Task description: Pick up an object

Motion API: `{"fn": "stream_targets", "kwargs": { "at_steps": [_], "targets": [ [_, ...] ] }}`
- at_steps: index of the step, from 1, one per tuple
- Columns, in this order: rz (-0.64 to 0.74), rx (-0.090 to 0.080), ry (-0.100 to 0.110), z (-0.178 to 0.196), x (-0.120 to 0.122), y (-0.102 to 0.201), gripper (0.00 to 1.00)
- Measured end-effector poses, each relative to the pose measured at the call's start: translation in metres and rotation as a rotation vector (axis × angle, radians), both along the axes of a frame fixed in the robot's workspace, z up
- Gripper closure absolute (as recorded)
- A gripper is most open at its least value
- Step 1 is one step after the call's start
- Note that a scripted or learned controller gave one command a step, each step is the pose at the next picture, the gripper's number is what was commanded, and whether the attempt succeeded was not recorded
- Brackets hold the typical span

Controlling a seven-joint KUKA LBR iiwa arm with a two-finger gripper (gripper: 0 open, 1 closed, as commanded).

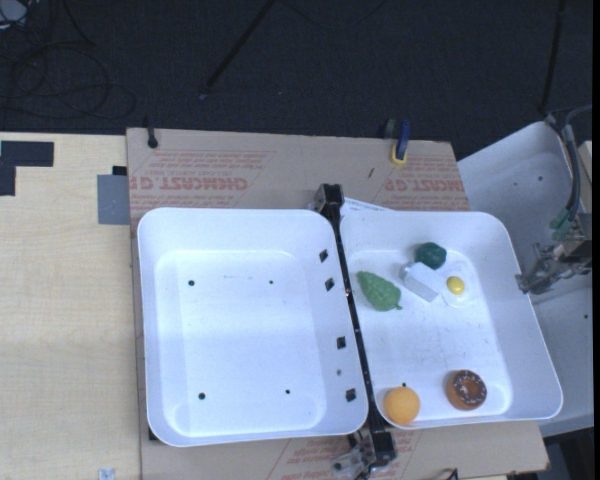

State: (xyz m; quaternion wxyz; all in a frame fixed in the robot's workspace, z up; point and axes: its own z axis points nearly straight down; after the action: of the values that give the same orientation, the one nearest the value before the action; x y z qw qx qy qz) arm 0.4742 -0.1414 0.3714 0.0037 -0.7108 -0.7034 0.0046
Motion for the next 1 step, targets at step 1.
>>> {"fn": "stream_targets", "kwargs": {
  "at_steps": [1],
  "targets": [
    [0.003, 0.001, -0.003, -0.0593, -0.0002, -0.0714, 1.00]
  ]
}}
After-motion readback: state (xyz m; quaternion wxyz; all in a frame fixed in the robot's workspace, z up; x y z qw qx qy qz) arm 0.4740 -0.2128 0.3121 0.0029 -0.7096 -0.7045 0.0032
